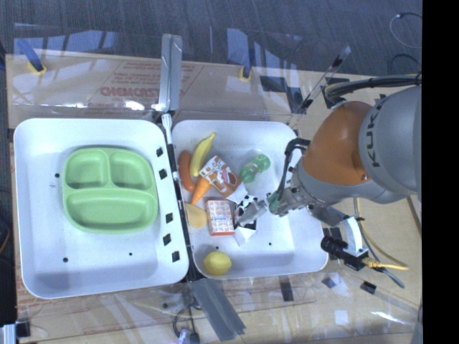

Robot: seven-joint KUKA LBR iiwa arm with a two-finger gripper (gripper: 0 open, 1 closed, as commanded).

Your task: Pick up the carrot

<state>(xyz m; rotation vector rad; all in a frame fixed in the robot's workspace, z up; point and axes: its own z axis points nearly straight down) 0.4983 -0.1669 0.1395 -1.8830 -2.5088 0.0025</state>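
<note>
The carrot [199,190] is lying in the right bin [305,256], near its left wall, between the banana [203,151] above and the red snack box [220,216] below. The gripper [252,211] is hovering just right of the snack box, over a black-and-white item [246,208]. Finger state: cannot tell. The lemon [216,263] is resting below the snack box.

Grey arm [399,145], orange band [337,156], black cable, "KU" lettering.
</note>
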